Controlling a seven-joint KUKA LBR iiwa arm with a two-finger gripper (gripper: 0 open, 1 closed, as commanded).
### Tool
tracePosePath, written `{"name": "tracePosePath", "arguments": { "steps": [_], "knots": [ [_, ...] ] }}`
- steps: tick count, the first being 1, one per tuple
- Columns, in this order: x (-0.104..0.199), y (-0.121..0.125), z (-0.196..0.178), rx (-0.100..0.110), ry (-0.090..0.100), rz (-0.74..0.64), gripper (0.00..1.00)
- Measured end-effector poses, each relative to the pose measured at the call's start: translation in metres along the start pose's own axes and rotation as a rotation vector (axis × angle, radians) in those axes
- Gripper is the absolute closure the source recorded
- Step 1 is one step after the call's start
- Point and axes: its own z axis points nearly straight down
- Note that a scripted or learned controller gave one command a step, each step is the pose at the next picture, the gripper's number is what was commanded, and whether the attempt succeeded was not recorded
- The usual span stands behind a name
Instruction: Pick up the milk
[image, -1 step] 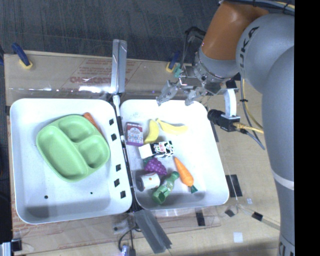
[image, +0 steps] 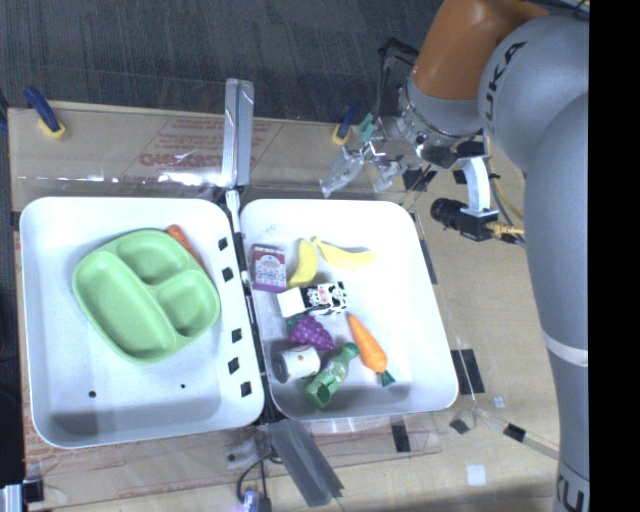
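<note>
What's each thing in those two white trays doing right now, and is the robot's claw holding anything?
Milk: lying in the right bin, untouched.
Bananas: lying above the milk.
Carrot: lying flat, right of the grapes.
Green bottle: on its side.
Pink box: lying flat.
Green plate: right way up in the left bin.
Gripper: open, holding nothing, above the right bin's far edge.

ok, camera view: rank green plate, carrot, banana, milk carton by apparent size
1. Green plate, largest by far.
2. Banana and carrot: look about alike, so no ranking between them.
3. Milk carton, smallest.
All lie at similar depth in the bins.
</note>
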Motion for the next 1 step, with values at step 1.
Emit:
{"name": "tracePosePath", "arguments": {
  "steps": [1],
  "knots": [
    [-0.0272, -0.0519, -0.0768, 0.0, -0.001, -0.254, 0.0]
  ]
}}
